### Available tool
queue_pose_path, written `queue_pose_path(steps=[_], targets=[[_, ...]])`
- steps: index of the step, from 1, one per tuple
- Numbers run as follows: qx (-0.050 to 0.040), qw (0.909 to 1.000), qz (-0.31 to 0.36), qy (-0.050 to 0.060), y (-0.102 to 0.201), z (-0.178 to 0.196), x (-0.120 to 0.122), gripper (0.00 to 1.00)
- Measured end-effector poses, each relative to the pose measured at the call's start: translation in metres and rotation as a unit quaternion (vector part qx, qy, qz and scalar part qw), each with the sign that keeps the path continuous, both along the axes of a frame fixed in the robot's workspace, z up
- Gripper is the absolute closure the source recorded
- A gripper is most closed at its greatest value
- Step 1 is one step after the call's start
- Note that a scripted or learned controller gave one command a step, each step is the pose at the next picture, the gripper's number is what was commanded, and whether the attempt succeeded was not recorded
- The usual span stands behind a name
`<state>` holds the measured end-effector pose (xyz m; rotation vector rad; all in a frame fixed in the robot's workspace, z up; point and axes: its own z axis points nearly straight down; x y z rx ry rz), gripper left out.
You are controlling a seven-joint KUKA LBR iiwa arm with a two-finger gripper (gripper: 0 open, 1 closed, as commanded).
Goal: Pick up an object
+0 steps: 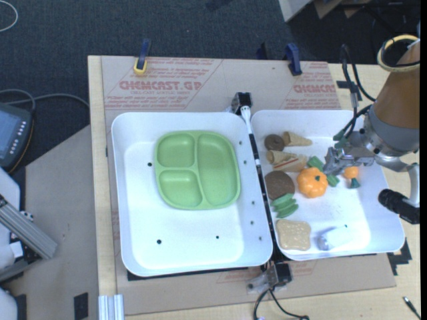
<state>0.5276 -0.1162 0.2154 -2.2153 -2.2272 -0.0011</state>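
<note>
The right bin (373,235) holds several toy foods. An orange pumpkin (311,183) sits near its middle, with a small orange carrot piece (351,174) to its right. My gripper (335,161) hangs low over the bin, just above and to the right of the pumpkin and left of the carrot piece. Nothing shows clearly in its grasp. Left of the pumpkin lie a brown patty (279,184), a green pea pod (285,206), a tan wedge (285,159), a cone (297,139) and a brown cookie (274,142). A bread slice (294,235) and a pale blue item (327,239) lie near the front.
The left bin (133,232) holds a green divided plate (197,169). A black divider clip (242,101) sits between the bins at the back. The grey arm with its orange band (400,92) comes in over the right bin's far right edge.
</note>
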Motion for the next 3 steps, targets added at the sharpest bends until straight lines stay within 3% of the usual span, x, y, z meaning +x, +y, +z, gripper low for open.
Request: queue_pose_path(steps=[1, 3], targets=[[0.0001, 1.0, 0.001, -0.002, 0.051, 0.02, 0.017, 1.0], [0.0001, 1.0, -0.002, 0.002, 0.061, 0.008, 0.016, 1.0]])
